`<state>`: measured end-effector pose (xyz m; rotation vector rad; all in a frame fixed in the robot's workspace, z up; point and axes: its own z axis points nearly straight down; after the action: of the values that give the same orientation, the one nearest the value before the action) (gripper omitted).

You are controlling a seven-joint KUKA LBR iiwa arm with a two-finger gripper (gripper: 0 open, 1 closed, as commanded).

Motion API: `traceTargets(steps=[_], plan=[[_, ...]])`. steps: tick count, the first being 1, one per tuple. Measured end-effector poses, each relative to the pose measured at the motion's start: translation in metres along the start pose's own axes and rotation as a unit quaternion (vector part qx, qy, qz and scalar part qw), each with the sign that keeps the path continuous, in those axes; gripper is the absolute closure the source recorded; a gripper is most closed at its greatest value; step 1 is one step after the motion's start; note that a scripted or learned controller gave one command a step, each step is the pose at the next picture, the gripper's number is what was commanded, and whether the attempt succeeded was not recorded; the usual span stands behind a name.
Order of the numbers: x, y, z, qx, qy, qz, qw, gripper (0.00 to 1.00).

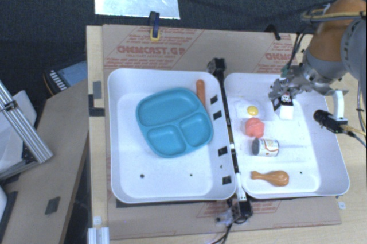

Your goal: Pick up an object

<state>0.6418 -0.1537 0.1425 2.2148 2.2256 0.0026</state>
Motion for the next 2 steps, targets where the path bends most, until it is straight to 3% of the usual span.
traceTargets(steps=[2], plan=[[0.001, 0.003, -0.109, -0.002, -0.001, -0.001, 1.0000, 1.00]])
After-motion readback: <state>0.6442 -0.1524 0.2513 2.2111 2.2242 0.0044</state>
